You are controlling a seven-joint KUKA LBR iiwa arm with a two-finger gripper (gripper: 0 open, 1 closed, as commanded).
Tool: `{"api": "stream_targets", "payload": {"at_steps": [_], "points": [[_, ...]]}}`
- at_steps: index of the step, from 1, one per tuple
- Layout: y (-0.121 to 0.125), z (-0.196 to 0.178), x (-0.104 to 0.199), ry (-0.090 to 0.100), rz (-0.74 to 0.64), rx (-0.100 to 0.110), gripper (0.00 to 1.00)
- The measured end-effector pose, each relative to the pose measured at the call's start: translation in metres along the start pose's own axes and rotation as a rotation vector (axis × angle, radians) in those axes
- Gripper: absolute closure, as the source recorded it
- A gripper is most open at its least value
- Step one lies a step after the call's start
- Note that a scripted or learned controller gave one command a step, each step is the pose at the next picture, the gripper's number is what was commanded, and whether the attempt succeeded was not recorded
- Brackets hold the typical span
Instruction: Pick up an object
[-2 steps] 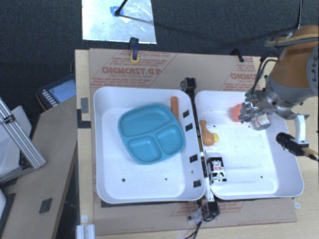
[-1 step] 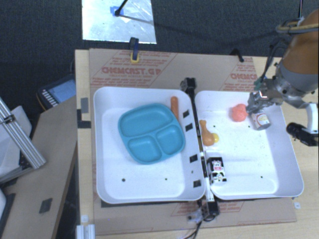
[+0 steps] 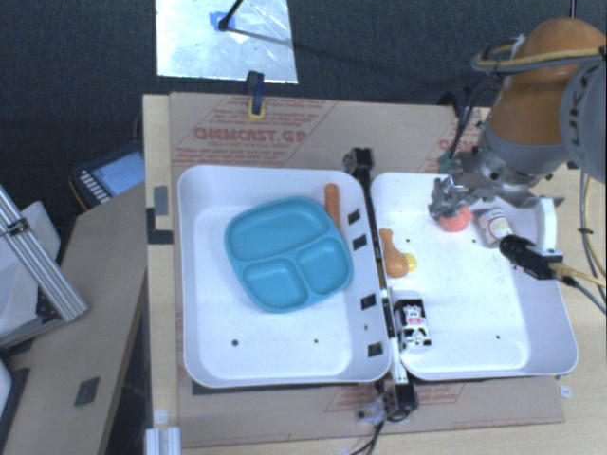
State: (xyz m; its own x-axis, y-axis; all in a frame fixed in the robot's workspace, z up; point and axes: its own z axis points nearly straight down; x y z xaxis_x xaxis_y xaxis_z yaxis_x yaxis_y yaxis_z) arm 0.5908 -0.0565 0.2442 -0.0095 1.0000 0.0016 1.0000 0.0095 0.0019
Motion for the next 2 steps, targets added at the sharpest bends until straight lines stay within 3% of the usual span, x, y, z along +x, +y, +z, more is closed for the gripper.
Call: {"api": "stream_targets", "payload": {"at_steps": [2], "points": [[0.007,0.001,0.111,0.001,-0.001,-0.001,1.00]]}}
